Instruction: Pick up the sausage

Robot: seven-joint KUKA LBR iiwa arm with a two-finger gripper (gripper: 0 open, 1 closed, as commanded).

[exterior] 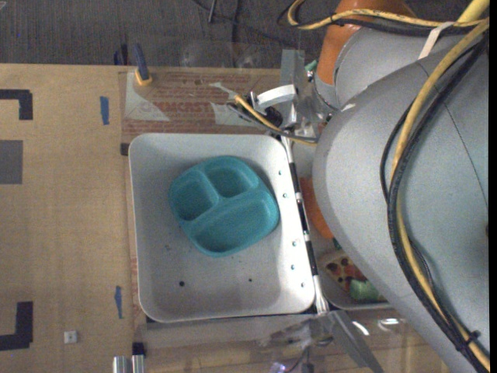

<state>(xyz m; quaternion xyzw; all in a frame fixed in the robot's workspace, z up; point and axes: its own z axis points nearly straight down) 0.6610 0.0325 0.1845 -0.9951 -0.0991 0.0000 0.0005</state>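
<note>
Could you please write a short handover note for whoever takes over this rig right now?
Gripper: hidden behind the arm, so its state cannot be told.
Left bin: holds a teal divided plate, lying flat near the middle.
Right bin: mostly covered by the arm; some orange, brown and green items peek out beneath it.
Sausage: cannot be picked out with certainty among those items.
Done: no pickup can be confirmed.
Left: find the sausage, grasp it and lift it.

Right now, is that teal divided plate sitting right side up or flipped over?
Right side up: the teal plate shows its three compartments facing up, lying flat in the left white bin.
</note>
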